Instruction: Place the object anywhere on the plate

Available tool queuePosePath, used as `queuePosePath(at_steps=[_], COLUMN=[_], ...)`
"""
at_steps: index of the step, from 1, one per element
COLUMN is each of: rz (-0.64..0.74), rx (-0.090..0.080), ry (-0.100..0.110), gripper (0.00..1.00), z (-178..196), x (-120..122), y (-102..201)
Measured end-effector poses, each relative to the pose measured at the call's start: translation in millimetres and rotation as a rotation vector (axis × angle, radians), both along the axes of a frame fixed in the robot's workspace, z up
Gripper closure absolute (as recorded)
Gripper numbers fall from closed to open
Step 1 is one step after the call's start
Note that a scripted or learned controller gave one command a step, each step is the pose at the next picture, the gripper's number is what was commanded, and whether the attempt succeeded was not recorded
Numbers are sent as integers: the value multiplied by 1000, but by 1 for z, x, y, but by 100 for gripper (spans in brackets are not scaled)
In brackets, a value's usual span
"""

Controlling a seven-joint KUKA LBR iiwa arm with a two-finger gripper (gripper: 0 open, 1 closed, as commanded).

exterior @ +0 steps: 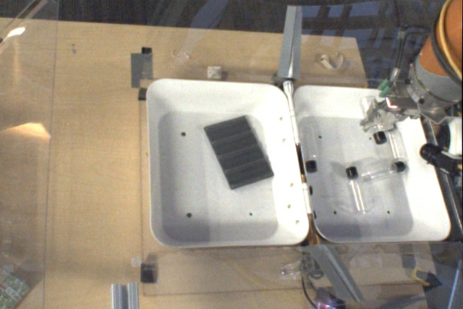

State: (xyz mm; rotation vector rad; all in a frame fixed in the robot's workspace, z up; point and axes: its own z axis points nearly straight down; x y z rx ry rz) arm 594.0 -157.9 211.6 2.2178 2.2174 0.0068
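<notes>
A dark grey ridged plate (239, 151) lies flat and slightly turned in the left bin (166, 221). Several clear plastic tubes with black caps lie in the right bin (434, 228): one lies crosswise (375, 170), one points toward the front (357, 197), and one (395, 148) runs from a black cap just under the gripper. My gripper (379, 116) hovers over the back right part of the right bin, just above that tube's capped end. Whether it touches the tube is unclear.
A grey divider bar (291, 43) stands behind the seam between the bins. A small black piece (311, 166) sits on the right bin's left wall. The arm's body and cables (441, 94) hang over the right bin's far right edge.
</notes>
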Motion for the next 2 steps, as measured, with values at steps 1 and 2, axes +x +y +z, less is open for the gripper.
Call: queuePosePath(at_steps=[1,2], rz=[-402,-608], rx=[2,3], ry=[2,3], gripper=[100,100], z=[53,95], x=[22,75], y=[15,56])
